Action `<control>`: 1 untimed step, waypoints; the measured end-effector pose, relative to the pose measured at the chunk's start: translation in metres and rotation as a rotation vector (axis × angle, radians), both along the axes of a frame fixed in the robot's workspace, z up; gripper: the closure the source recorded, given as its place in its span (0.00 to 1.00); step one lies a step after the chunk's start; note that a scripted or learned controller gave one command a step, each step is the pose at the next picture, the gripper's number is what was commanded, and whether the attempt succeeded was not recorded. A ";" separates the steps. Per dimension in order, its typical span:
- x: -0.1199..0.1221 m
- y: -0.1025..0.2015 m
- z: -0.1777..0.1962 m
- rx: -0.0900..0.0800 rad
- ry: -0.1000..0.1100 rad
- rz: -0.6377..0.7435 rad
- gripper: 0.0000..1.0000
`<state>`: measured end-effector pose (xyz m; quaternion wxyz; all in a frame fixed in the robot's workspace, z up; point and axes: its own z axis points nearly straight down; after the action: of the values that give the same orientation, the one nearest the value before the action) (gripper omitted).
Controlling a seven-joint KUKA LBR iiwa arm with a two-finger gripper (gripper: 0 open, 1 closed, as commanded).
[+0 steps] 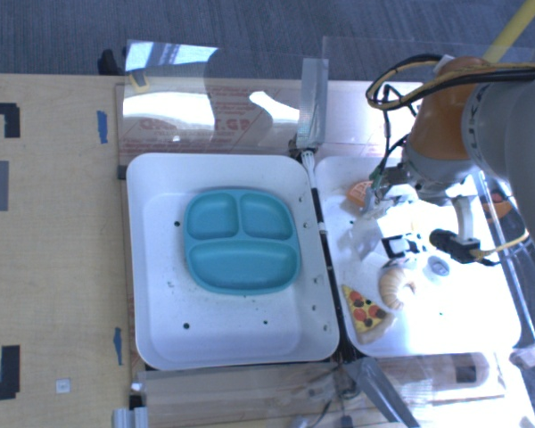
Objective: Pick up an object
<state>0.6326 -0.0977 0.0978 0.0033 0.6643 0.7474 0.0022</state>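
- Two shallow white bins are seen side by side on the bench, the left bin (152, 328) and the right bin (481, 328).
- A blue plate (242, 240) with three compartments is laid flat in the middle of the left bin; it is not touched by anything.
- The grey arm (508, 123) with its orange band (441, 119) is reached in from the right, above the upper part of the right bin.
- The gripper (381, 194) is placed low over the upper left area of the right bin, close to the wall between the two bins.
- Whether the gripper is wide or narrow cannot be told, because this area is very bright and blurred.
- No object can be seen held by the gripper.
- A small orange object (359, 192) is found just beside the gripper, on its left side, near the upper left corner of the right bin.
- A croissant (394, 283) is laid lower in the same bin, well below the gripper.
- A pizza slice (366, 311) is laid near the lower left corner of the right bin, just beside the croissant.
- A small round object (439, 267) is seen to the right of the croissant; what it is cannot be told.
- Black cables (394, 78) are looped above the wrist.
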 end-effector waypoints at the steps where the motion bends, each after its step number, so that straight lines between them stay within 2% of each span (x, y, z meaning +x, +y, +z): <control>1: 0.000 0.000 0.000 0.000 -0.001 0.000 0.00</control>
<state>0.6330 -0.0975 0.0978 0.0036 0.6644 0.7474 0.0027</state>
